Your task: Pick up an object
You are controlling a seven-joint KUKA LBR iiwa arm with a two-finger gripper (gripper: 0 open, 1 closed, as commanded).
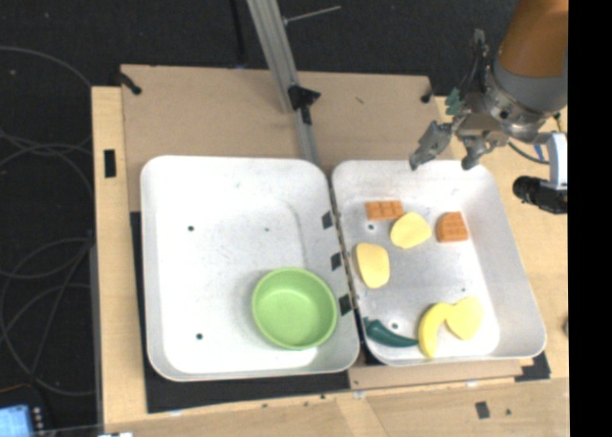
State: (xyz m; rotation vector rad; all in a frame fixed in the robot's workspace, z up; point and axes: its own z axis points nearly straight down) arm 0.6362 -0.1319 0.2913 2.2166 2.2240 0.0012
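Note:
My gripper (448, 150) hangs over the far edge of the right bin (507, 263), open, with nothing between its fingers. Below it in that bin lie an orange waffle-like piece (383, 209), a yellow chip-shaped piece (410, 230), a small orange-brown block (451, 227), another yellow piece (373, 265), a banana (432, 329) beside a yellow wedge (465, 317), and a dark green item (387, 334) at the near left corner. A green bowl (295, 307) sits in the left bin (191, 206).
A slanted metal post (273, 33) rises behind the bins, ending at a clamp near their shared edge. The bins rest on a tan board (210, 110). Black cables lie on the dark floor at left.

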